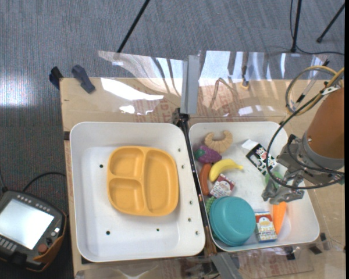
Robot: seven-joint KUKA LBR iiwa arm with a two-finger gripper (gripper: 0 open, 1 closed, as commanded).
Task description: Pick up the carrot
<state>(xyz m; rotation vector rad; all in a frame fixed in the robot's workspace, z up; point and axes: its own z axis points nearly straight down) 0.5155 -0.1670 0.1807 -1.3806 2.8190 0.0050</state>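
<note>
In the right bin (pixel 305 228), nearest the camera, a small orange carton (pixel 266 226) lies beside a teal bowl (pixel 232 220). Just past the carton — toward four o'clock in the bin — the carrot (pixel 278 215) stands on end, directly under the gripper (pixel 281 193); whether the fingers pinch it cannot be told. The arm (pixel 328 132) leans in from three o'clock, wrist down. Farther back lie a banana (pixel 224 167) and a croissant (pixel 218 140) — at nine o'clock, a yellow tray (pixel 143 180) in the left bin (pixel 87 156).

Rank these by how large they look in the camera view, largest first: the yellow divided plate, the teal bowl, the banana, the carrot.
1. yellow divided plate
2. teal bowl
3. banana and carrot: these look about alike, and the gripper covers part of the carrot, so I won't rank them.
</note>
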